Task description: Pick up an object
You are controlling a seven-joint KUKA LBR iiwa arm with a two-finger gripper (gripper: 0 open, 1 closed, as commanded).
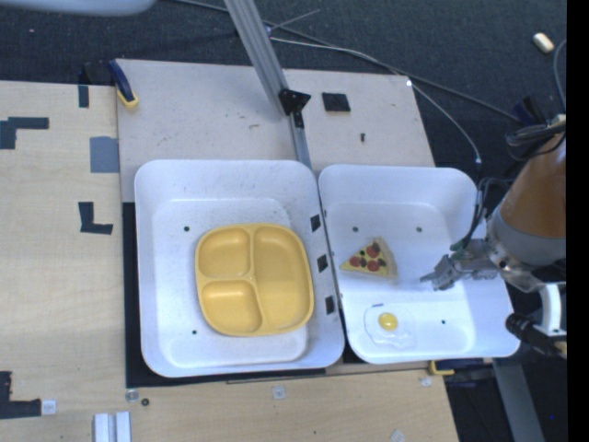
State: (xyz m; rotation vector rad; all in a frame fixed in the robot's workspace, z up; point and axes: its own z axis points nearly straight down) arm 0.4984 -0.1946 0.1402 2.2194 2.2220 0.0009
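The grey two-finger hand point(444, 275) hangs at the three o'clock side of the right shallow white bin point(414, 184); I cannot tell its state. At its nine o'clock, apart, lies a triangular toy pizza slice point(371, 260). A white toy fried egg point(387, 324) lies at seven o'clock. The left white bin point(166, 191) holds a yellow divided plastic plate point(254, 279).
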